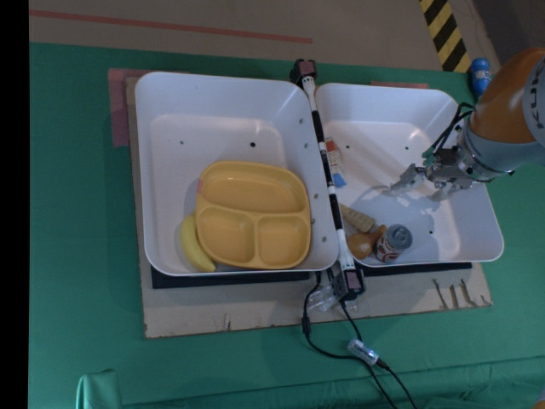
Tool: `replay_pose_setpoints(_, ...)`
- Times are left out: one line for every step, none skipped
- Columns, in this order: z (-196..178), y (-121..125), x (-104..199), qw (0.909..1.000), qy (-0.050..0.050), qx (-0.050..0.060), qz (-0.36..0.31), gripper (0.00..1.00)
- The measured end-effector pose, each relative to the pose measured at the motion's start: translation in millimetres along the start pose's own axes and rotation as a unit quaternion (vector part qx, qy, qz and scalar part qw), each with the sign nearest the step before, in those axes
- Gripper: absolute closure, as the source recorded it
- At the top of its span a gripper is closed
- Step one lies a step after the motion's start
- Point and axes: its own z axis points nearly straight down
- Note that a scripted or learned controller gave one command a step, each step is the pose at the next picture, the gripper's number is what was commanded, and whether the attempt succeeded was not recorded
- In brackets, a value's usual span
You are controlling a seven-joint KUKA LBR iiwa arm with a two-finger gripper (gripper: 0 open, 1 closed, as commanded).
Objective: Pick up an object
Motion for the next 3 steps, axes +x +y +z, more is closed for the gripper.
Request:
replay_pose_setpoints(-1.9, -62.8, 43.0, 1.0000, -0.002, -0.003, 0.001, 0.00)
replay_pose_setpoints(-15.9, -60.5, 39.5, 0.9999, -0.004, -0.009, 0.005, 1.00)
replay_pose_setpoints(-28.9, -58.4, 37.2, 0.9999, -0.007, -0.014, 0.008, 1.00)
